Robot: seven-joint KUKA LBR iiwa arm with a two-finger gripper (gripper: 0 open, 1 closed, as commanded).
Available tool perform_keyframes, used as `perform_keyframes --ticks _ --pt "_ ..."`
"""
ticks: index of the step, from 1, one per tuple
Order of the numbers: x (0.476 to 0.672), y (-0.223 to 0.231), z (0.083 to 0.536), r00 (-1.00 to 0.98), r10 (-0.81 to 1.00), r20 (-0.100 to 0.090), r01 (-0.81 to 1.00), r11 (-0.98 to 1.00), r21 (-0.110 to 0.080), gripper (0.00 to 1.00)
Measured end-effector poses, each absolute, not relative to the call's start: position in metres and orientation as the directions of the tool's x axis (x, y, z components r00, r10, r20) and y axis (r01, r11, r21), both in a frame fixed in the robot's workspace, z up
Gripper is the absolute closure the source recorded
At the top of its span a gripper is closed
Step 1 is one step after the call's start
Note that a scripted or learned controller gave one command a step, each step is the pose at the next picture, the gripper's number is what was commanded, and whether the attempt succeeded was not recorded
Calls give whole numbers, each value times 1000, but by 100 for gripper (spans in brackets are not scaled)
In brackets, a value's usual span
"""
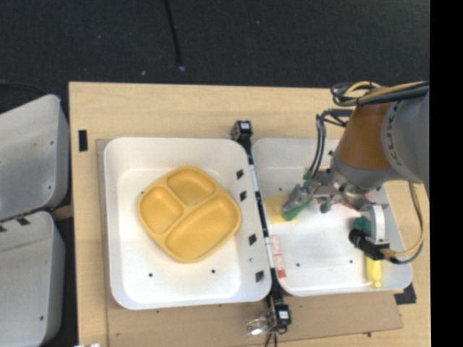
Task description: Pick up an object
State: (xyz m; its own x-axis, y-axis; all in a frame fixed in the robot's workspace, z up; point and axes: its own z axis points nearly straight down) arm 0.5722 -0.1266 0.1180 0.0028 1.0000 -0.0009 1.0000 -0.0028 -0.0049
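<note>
Sponge (278, 208) — yellow with green end — beside gripper (300, 201).

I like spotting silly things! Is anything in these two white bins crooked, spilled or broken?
Nothing looks spilled or broken. The yellow three-section plastic plate lies flat in the left white bin, just turned at a slant. In the right white bin, the gripper sits low over a small yellow and green thing.

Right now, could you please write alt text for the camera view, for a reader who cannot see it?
A grey robot arm with an orange band reaches from the right into the right white bin, its gripper low over a green and yellow object near the bin's left wall. The left white bin holds a yellow divided plate; both bins rest on a wooden bench.
</note>
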Motion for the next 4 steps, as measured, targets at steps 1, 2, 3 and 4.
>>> perform_keyframes --ticks 1,2,3,4 --pt "573 -128 130 9 1000 -1 1000 -9 -1 100" --pt "571 -133 173 7 1000 -1 1000 -7 2 100" --pt "576 -126 231 -3 1000 -2 1000 3 5 100" --pt "577 -127 236 -3 1000 -1 1000 3 0 100"
